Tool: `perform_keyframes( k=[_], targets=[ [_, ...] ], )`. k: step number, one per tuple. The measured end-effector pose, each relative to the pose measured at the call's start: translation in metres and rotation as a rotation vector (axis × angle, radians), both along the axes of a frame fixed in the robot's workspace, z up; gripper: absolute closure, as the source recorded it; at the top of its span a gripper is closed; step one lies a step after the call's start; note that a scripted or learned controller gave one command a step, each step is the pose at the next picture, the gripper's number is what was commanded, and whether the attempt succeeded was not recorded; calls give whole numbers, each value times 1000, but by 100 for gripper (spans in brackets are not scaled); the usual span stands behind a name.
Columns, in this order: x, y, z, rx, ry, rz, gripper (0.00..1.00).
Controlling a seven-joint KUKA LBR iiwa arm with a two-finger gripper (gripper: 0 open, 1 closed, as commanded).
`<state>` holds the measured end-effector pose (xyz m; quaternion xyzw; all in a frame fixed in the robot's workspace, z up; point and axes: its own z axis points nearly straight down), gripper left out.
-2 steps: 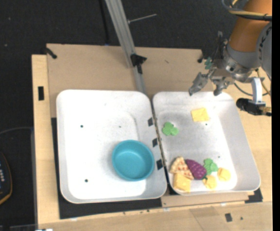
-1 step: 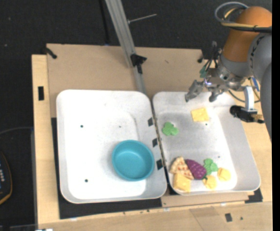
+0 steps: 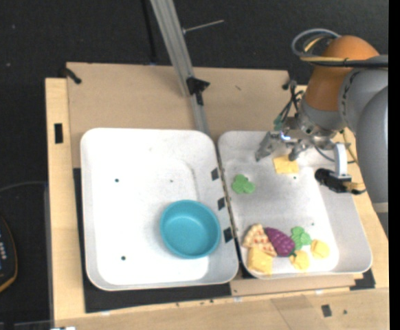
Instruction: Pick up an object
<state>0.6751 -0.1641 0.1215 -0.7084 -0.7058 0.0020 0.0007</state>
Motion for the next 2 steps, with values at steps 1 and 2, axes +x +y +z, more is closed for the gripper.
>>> perform_keyframes(
  k=[1, 2],
  targets=[
    [2, -1, 16, -2, -10, 0, 100],
    [12, 2, 66, 0, -12, 6, 100]
  ],
)
